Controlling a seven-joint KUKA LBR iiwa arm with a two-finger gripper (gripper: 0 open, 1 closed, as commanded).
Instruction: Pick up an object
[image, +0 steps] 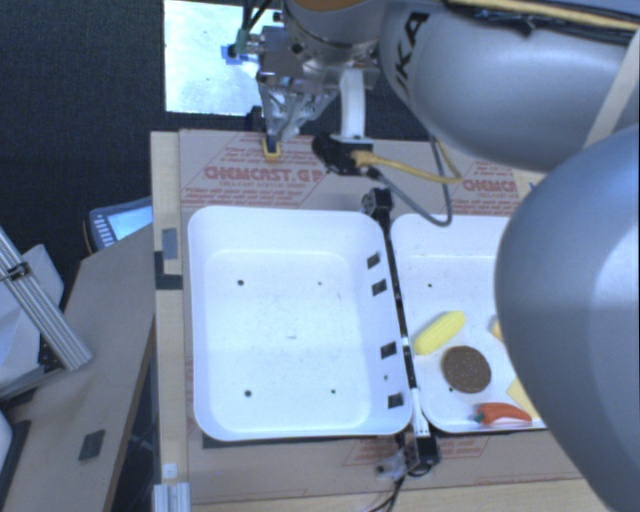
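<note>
My gripper hangs high at the back of the camera view, over the cardboard beyond the left bin. Its fingers meet at a point and pinch a small yellow piece between their tips. In the right bin lie a yellow corn-like object, a brown round disc and an orange-red carrot-like object. The arm's large grey body hides the rest of that bin, with bits of other yellow items showing at its edge.
Printed cardboard lies under and behind both bins. A yellow cable and a grey one run from the wrist toward the divider between the bins. A metal rail and a small screen sit at the left.
</note>
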